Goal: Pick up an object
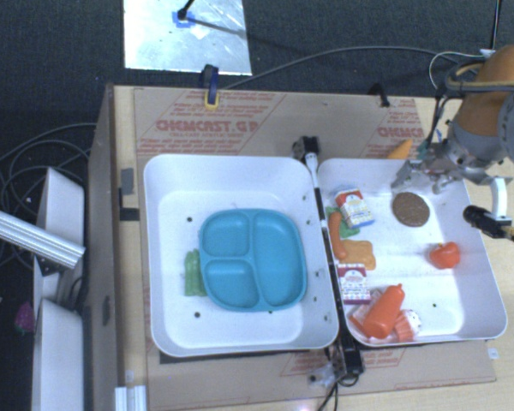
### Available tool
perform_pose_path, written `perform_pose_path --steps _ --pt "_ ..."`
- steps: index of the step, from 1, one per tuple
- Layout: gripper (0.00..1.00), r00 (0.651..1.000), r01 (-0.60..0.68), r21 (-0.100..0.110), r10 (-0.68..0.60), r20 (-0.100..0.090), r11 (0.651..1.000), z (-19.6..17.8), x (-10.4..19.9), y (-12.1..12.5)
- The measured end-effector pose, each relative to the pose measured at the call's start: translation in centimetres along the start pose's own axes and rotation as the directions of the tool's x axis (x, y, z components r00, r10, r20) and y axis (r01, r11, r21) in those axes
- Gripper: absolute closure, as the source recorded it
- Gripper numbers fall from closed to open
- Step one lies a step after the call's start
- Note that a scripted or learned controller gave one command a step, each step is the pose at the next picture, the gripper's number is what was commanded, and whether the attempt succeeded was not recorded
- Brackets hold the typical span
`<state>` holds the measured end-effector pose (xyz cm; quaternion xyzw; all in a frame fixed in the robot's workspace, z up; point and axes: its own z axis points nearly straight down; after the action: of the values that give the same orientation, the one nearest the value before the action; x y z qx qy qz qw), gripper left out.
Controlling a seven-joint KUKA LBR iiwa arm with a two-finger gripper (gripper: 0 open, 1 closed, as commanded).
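My gripper [420,178] hangs over the far right part of the right bin [475,294], with its fingers spread open and nothing between them. Just in front of it lies a brown round cookie [410,209]. A red pepper [444,255] rests nearer the bin's right side. Along the bin's left side lie a red and white carton [353,208], an orange carrot [334,229], an orange lumpy piece [358,251], a small red and white box [352,282] and an orange-red bottle [383,309].
The left bin [167,255] holds a blue divided plate [252,259] and a green piece [192,273] beside it. A small orange thing [400,150] sits at the right bin's far rim. The grey arm [488,135] reaches in from the right.
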<state>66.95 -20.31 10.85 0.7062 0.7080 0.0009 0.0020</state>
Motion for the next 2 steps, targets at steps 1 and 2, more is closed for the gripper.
perform_pose_path --steps 1,2 --pt "0.0 1.0 0.002 0.001 -0.002 -0.001 1.0 -1.3 3.1 -2.2" --pt "0.0 1.0 0.001 0.001 -0.001 0.0 1.0 -0.6 0.7 0.0"
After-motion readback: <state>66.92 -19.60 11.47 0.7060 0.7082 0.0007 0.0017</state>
